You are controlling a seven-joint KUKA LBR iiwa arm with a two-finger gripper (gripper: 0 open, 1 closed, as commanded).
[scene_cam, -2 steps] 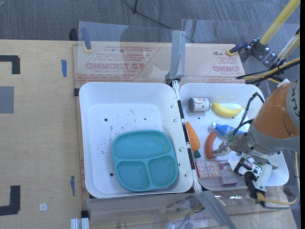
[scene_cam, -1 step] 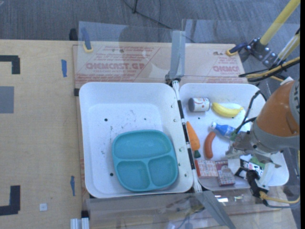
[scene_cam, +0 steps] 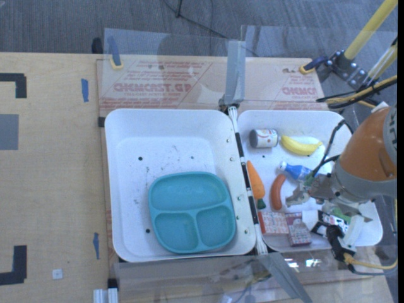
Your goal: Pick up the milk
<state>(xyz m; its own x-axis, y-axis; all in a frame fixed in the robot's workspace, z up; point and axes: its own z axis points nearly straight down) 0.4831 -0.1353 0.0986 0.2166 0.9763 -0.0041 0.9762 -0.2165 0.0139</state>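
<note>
End effector point(scene_cam: 310, 193): low in right bin point(scene_cam: 372, 231), near side; grip state cannot be told.
Milk point(scene_cam: 295, 170): just beside it, far-left.

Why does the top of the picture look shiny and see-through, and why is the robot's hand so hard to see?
In the camera view, clear plastic sheets behind the bins catch pale glare; the gripper looks soft and cluttered under the arm, its shape hard to read; the teal tray is evenly lit, with little shadow.

Teal tray point(scene_cam: 191, 211) in left bin point(scene_cam: 126, 131); banana point(scene_cam: 300, 145), carrot point(scene_cam: 255, 179) right.
</note>
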